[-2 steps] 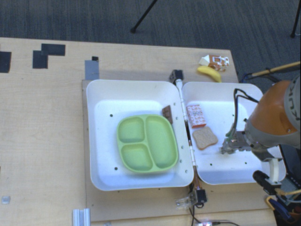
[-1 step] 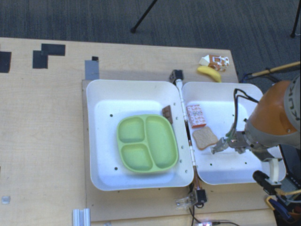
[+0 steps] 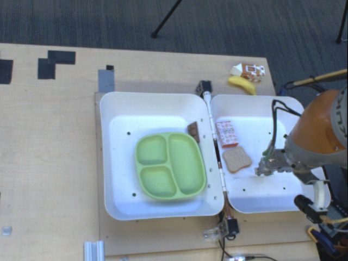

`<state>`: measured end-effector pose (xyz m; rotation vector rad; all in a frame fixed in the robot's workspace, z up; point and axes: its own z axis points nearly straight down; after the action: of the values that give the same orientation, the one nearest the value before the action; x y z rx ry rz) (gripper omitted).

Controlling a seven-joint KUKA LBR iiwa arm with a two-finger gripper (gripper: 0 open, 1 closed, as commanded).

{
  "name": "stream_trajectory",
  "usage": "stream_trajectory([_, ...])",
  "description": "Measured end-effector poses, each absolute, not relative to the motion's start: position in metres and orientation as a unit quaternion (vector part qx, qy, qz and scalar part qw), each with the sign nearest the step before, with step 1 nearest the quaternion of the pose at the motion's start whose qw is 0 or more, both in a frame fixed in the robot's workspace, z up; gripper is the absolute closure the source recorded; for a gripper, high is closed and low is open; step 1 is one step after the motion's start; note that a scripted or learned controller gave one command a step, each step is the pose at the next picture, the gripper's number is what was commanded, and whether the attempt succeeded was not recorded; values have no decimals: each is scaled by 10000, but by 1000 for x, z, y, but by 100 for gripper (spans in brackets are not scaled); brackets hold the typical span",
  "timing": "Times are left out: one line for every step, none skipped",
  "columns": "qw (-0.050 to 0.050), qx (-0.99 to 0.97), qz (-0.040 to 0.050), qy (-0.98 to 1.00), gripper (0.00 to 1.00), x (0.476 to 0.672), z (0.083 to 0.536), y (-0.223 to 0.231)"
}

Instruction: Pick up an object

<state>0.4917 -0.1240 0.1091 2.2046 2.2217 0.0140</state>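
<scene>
The right bin (image 3: 283,197) holds a slice of brown bread (image 3: 237,159) and a red-and-white packet (image 3: 226,133) near its left wall. My gripper (image 3: 265,167) hangs low over the right bin's floor, a short way right of the bread and apart from it. The grey arm with its orange band (image 3: 321,129) reaches in from the right. In the left bin (image 3: 111,162) lies a green three-compartment plate (image 3: 170,166), with a small brown piece (image 3: 193,129) at its upper right corner.
A banana (image 3: 241,84) and a small carton (image 3: 250,70) lie on the bench beyond the right bin. A black clamp (image 3: 204,86) sits at the top of the ridge between the bins. Cables run near the front right corner.
</scene>
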Motion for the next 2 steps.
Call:
stream_trajectory([57,7044,44,7098,0,492,109,-124])
stream_trajectory([68,7031,58,7110,100,493,120,-123])
